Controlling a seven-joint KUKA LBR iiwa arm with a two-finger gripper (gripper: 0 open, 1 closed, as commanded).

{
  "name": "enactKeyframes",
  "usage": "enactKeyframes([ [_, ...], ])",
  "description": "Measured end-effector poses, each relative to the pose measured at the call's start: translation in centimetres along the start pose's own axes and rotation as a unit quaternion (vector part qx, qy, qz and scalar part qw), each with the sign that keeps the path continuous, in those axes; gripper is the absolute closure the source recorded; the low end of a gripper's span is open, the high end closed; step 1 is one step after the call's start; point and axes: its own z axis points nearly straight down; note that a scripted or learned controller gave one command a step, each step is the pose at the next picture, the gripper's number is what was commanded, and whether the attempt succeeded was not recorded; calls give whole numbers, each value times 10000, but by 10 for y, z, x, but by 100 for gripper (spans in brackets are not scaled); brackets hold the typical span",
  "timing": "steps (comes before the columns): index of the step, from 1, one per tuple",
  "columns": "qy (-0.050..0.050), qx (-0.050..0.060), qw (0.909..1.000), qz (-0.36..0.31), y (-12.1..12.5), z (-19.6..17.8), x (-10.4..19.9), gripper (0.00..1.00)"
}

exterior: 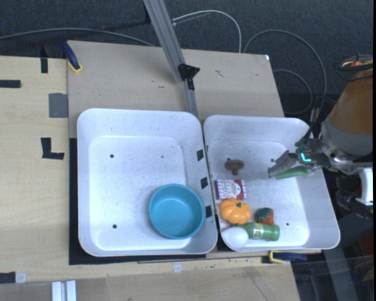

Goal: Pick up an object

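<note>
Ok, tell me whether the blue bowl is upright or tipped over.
Upright. The blue bowl sits in the left bin with its round opening facing up and its inside visible.

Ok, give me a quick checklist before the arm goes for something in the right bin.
1. Targets present in the right bin: orange pumpkin, green bottle, white egg, small box, brown piece: ok.
2. Gripper over the right bin: ok.
3. Gripper carrying nothing: ok.
4. Targets well apart: not ok, pumpkin, egg and bottle crowd the near edge.
5. Brown piece stands alone: ok.
6. Blue bowl out of the way in the left bin: ok.
</note>
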Motion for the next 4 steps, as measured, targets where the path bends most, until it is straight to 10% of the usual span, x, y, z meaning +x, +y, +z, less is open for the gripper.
enactKeyframes([
  [4,-15,-10,10000,6,-17,115,-2,0],
])
